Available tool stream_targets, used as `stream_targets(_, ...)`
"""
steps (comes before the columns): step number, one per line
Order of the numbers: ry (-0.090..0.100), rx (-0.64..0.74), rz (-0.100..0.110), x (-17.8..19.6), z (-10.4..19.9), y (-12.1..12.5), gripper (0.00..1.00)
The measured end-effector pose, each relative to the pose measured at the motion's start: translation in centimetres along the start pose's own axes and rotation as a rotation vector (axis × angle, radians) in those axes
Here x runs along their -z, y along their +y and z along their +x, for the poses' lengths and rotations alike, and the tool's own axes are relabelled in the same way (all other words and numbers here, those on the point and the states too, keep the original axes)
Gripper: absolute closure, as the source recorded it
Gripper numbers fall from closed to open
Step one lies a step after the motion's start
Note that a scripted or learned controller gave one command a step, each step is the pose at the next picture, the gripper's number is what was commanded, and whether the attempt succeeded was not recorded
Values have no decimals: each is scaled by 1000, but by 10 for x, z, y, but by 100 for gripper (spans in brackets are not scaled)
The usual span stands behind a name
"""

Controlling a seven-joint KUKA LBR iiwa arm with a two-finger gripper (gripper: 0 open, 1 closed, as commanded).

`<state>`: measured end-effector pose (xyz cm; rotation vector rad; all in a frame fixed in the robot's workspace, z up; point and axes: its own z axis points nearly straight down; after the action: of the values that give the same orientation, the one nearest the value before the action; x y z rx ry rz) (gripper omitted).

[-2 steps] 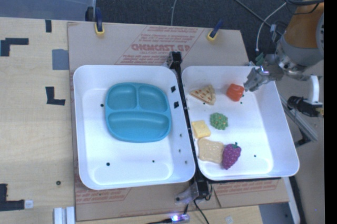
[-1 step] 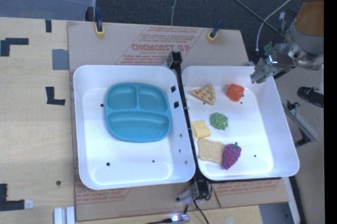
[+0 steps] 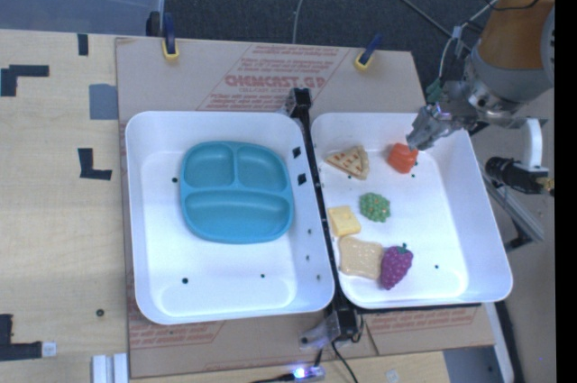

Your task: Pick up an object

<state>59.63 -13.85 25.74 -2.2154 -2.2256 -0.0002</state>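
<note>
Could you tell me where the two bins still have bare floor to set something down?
Left bin: bare floor runs in front of the blue plate, and in a narrower strip on its left. Right bin: bare along the right side, right of the broccoli and grapes. Crowded: its left side, with cracker, cheese and toast; the gripper sits over the tomato.

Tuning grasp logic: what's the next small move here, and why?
Probably a short descent straight onto the orange-red piece: the tool hangs just above its upper right edge in the right bin, and nothing shows in its grip yet.
</note>
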Motion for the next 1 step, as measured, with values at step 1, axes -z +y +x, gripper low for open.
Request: stream_targets(1, 0, 1, 0, 3, 53, -10, 100)
